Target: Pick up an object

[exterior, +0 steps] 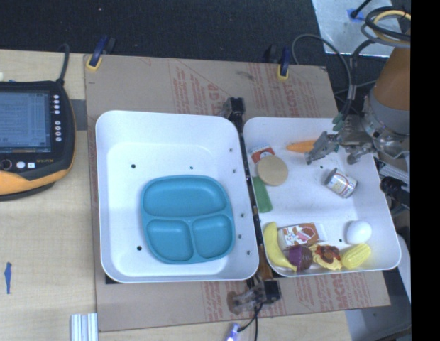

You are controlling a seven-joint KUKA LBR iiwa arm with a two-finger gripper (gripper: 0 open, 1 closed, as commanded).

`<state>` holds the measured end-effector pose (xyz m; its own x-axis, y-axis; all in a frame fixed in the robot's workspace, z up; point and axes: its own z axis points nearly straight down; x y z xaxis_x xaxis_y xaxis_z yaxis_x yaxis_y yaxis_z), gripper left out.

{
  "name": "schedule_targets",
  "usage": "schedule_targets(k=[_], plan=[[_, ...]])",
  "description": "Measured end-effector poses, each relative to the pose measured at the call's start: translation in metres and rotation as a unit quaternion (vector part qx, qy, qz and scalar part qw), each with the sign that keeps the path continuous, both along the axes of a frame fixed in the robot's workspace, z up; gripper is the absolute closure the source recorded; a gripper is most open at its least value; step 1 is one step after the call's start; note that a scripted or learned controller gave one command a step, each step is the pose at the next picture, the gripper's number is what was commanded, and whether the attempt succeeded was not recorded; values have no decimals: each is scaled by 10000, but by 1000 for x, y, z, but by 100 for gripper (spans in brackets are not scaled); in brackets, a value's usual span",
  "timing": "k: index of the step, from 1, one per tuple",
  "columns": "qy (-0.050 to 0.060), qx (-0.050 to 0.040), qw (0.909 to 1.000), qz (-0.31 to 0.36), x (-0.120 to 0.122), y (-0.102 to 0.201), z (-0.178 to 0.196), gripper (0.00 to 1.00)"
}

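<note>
While nothing is yet held, two white bins are seen side by side on the bench: the left bin (113, 141) bears a blue divided tray (186, 217), and the right bin (387, 212) bears the small items. The arm (394, 91) is reached in from three o'clock, and the gripper (332, 150) is hung over the right bin's upper part with its fingers spread and nothing between them. A small can (340, 183) is lain on its side just below the gripper, toward five o'clock, and an orange carrot (301, 146) is found just beside it at nine o'clock. A banana (274, 246), a white egg (358, 231) and a round tan disc (272, 170) are placed farther off.

A miss is judged likely: the tipped can could be rolled away by one finger, or the thin carrot could be pushed against the bin wall. The fingertips are blurred, and the cluster at six o'clock is hard to make out.
</note>
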<state>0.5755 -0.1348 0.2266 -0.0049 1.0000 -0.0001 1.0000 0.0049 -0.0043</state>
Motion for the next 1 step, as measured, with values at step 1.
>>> schedule_targets(k=[1], plan=[[15,-6,10000,9,35,31,-85,0]])
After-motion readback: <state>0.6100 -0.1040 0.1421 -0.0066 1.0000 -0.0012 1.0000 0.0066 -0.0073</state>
